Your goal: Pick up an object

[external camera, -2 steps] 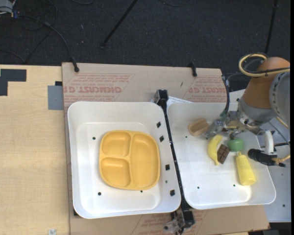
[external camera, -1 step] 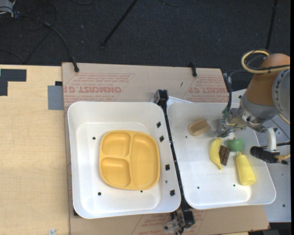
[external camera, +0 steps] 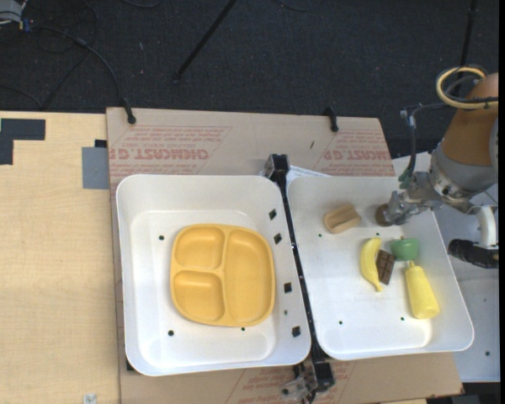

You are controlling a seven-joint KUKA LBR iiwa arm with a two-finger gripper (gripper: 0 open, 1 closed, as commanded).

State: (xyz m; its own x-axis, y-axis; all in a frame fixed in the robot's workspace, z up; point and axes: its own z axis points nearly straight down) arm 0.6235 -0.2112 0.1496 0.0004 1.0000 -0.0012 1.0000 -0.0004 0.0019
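In the right bin (external camera: pixel 353 335) lie a tan block (external camera: pixel 342 219), a yellow banana (external camera: pixel 369 264), a small dark brown piece (external camera: pixel 385 267) leaning on the banana, and a yellow bottle with a green cap (external camera: pixel 419 286). My gripper (external camera: pixel 393 212) hangs low over the bin's far right part. It is just right of the tan block and above the bottle's green cap. Nothing shows in its grasp.
The left bin (external camera: pixel 143 225) holds a yellow divided plate (external camera: pixel 223 274). A black clip strip (external camera: pixel 288 251) runs between the bins. Brown cardboard (external camera: pixel 194 146) lies under both, with the wooden bench (external camera: pixel 42 259) to the left. The arm's orange band (external camera: pixel 473 133) rises at right.
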